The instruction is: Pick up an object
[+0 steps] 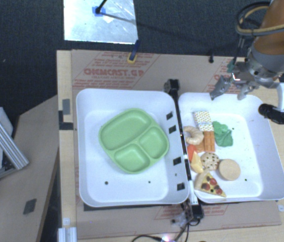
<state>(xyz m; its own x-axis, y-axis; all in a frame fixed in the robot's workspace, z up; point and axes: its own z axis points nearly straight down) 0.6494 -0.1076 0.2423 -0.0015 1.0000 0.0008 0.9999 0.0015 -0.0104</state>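
Several small toy foods lay bunched in the right bin (270, 150), against its left wall: a checked cracker (202, 118) at the top, a green leafy piece (223, 134) beside it, a croissant-like roll (193, 135), an orange wafer (209, 140), a speckled cookie (210, 161), a tan disc (229, 169) and a pizza slice (210, 184) nearest the front. A yellow wedge (196, 162) sat tucked between the roll and the cookie.

They looked to me like light plastic pieces, stiff and rather slick, so a pinch on a flat face might slide off. I judged the tan disc the easiest pick, since it sat a little apart from the rest on its right side and offered two clear edges to close across. The cracker, wafer and roll touched one another, and fingers pushed between them would likely nudge the neighbours. The leafy piece seemed softer and lumpier, so it might take a grip well.

The left bin (89, 135) held only a green divided plate (133, 140) with three bare compartments, lying roughly in its middle.

Over the right bin's far rim hung the pincer (231, 88), its fingers spread apart with nothing between them, well clear of the food. Both bins rested on a cardboard sheet (114, 69) on the worktop (31, 150).
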